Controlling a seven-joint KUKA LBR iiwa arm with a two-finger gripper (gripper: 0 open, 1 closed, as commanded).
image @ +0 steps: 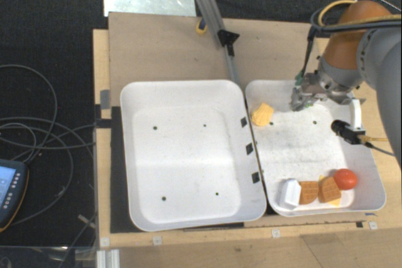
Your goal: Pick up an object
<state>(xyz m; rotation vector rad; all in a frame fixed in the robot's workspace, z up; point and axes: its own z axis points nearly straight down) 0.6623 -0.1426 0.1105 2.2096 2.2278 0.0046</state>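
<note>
Objects in the right bin were inspected from the near rim outward. Along that rim, well apart from the gripper and nearer the camera, lay a row of four items: a white block, two orange waffle-textured pieces and a red ball. The two orange pieces were touching or nearly so, with the ball just beside the second one; a thin yellow edge showed beneath them, its nature unclear.

Further up, a yellow wedge-shaped piece lay close to the gripper, on the side toward the left bin, near the wall dividing the two bins. It looked small, pale yellow and angular, possibly toy food, and lay alone with free space around it.

At the far corner of the right bin the gripper hung low over the floor. It was small and dark at this angle, and it could not be told from the view whether it was released or clenched. Nothing was visible within it.

Judgement: the task stood at the approach step, with no grasp made. The yellow piece appeared the likeliest target. The next move would call for a short sideways shift to centre over it, then a descent and a closing across its narrow faces.
</note>
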